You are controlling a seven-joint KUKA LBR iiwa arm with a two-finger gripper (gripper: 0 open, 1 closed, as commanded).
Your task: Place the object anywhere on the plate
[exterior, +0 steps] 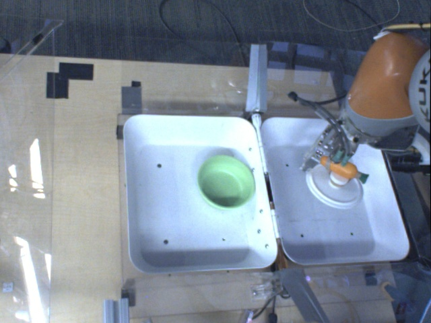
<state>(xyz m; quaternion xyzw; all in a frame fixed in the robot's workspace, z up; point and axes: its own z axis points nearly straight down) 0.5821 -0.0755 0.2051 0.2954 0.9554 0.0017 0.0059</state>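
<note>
The object is a small orange piece with a green end (345, 171), like a toy carrot. It lies on the far rim of the round white plate (335, 192) in the right bin (377, 237). My gripper (326, 160) hangs right over the object's left end, reaching in from the upper right. The fingers look spread to either side of that end, so the gripper reads as open. The orange wrist band (385, 79) hides what is behind it.
A green bowl (226, 180) sits in the middle of the left bin (161, 214). A metal divider (257, 79) runs between the two bins at the back. Cables trail across the dark floor behind the bench.
</note>
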